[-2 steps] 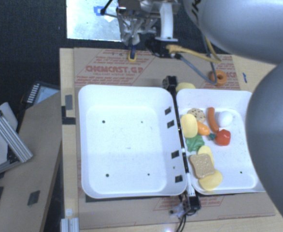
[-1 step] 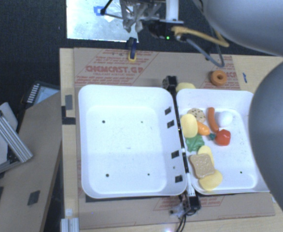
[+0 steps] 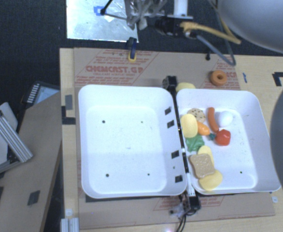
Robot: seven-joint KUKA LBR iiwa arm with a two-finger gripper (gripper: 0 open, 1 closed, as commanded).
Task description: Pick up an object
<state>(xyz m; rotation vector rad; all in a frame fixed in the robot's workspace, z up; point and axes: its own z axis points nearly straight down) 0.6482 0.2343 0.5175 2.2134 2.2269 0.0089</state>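
The right bin (image 3: 250,105) holds several toy foods along its left side: a yellow lemon (image 3: 189,125), a cookie (image 3: 196,113), a sausage (image 3: 212,119), a white egg (image 3: 225,117), a red tomato (image 3: 222,137), a carrot (image 3: 203,128), green leaves (image 3: 195,142), a slice of toast (image 3: 202,165) and a yellow piece (image 3: 211,181). My gripper (image 3: 137,14) hangs high at the top of the view, beyond the bench's far edge and well away from both bins. Nothing shows between its fingers.
The left bin (image 3: 127,139) lies beside the right one. A small doughnut (image 3: 218,78) sits on the cardboard behind the right bin, and a yellow object (image 3: 185,87) rests at the bins' back junction. A blue and yellow clamp (image 3: 132,50) stands on the bench's far edge.
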